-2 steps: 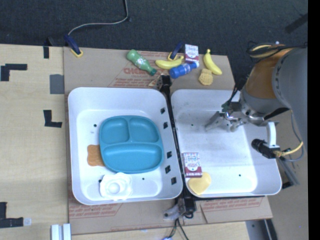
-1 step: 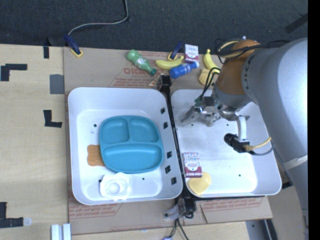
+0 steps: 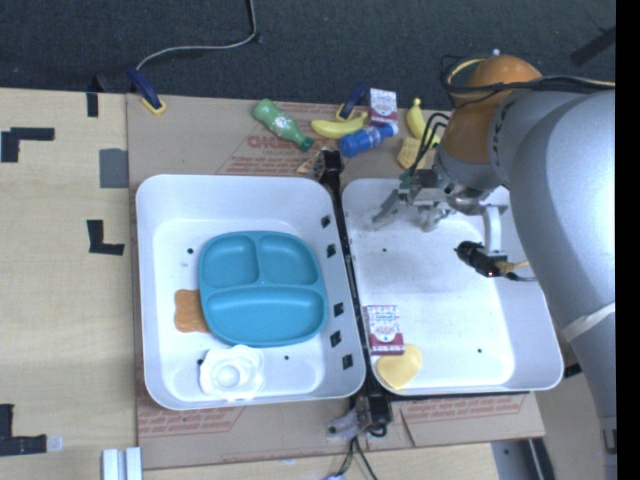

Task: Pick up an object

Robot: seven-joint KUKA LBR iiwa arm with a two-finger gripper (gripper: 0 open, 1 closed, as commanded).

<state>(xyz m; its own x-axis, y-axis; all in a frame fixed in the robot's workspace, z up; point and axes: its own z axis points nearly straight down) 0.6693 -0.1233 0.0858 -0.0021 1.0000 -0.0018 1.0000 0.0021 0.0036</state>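
Two shallow white bins sit side by side on a sheet of cardboard (image 3: 200, 143) printed in red lettering that I can't make out from here.

The left bin (image 3: 160, 218) holds a blue divided plate (image 3: 262, 288) with three compartments, lying flat in the middle. A tan, flat piece of toy food (image 3: 186, 311) pokes out from under the plate's left edge. A round white lid-like thing (image 3: 232, 373) rests in the near corner, just below the plate.

Behind the bins, on the cardboard, lie a green bottle (image 3: 280, 124), a yellow banana (image 3: 337, 126), a blue bottle (image 3: 362, 140) on its side and a small white and red box (image 3: 383, 102), all crowded near the divide between the bins.

In the right bin (image 3: 450, 308) there are two things to pick, both in the near-left corner. One is a small carton (image 3: 383, 330), lying flat, with a red and white label whose print is too small to read. The other is a pale yellow wedge (image 3: 398, 367), touching or almost touching the carton's near end.

The gripper (image 3: 405, 216) hangs over the far-left part of the right bin, well apart from the carton and the wedge. Its fingers look spread, with nothing between them. The grey arm (image 3: 560, 188) comes in from the right, with its orange band at the far side.
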